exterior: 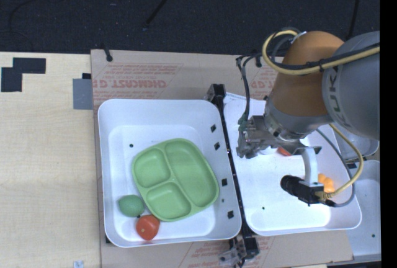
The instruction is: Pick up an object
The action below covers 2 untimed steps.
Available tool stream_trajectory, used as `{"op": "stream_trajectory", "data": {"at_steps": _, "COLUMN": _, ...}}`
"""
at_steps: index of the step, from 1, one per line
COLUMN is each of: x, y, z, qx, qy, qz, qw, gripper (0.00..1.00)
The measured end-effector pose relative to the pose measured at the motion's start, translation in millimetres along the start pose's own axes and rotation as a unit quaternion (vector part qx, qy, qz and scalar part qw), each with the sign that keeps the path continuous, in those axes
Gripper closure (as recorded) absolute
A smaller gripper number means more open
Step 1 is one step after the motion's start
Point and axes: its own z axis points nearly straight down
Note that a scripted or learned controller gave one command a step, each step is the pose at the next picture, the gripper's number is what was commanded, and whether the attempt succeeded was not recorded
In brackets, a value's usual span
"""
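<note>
Over right bin (273, 223), at nine o'clock: tool (249, 144), grip state impossible to tell. Left bin (111, 136): green plate (175, 178), tomato (147, 227) at seven.

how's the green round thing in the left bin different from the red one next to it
The green ball is pale green and slightly larger; the red ball is orange-red. The green one touches the green divided plate; the red one lies nearer the bin's front wall. Both are small, roundish and rest in the left bin.
</note>
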Motion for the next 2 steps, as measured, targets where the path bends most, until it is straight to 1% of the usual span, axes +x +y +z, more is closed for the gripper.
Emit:
{"op": "stream_trajectory", "data": {"at_steps": 1, "x": 51, "y": -1, "z": -9, "qx": -0.001, "qy": 0.000, "qz": 0.000, "qw": 1.0000, "gripper": 1.00}}
{"op": "stream_trajectory", "data": {"at_steps": 2, "x": 98, "y": 5, "z": -7, "qx": 0.000, "qy": 0.000, "qz": 0.000, "qw": 1.0000, "gripper": 1.00}}
